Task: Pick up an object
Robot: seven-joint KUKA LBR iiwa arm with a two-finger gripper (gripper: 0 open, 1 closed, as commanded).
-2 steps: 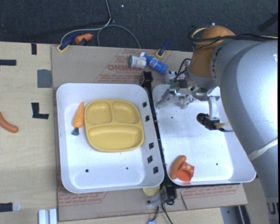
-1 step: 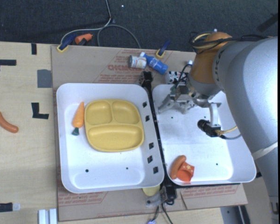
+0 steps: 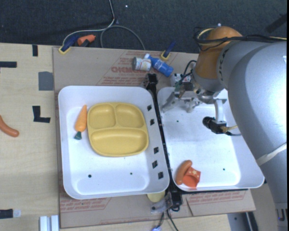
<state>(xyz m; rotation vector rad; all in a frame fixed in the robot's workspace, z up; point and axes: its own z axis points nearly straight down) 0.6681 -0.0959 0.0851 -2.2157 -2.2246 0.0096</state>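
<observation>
Though parked with the end effector [image 3: 179, 99] over the far corner of the right bin [image 3: 231, 153], clenched or released impossible to tell, should cross to the orange sausage [image 3: 183, 169] touching the red piece [image 3: 191, 177] by the near wall; centre above, descend straight.

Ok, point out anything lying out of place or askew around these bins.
A toy sausage lies outside both bins, on the bench at far left. A blue-and-white object lies tipped on the cardboard behind the bins. In the left bin, the toy carrot sits beside the yellow divided plate, not in a compartment.
</observation>
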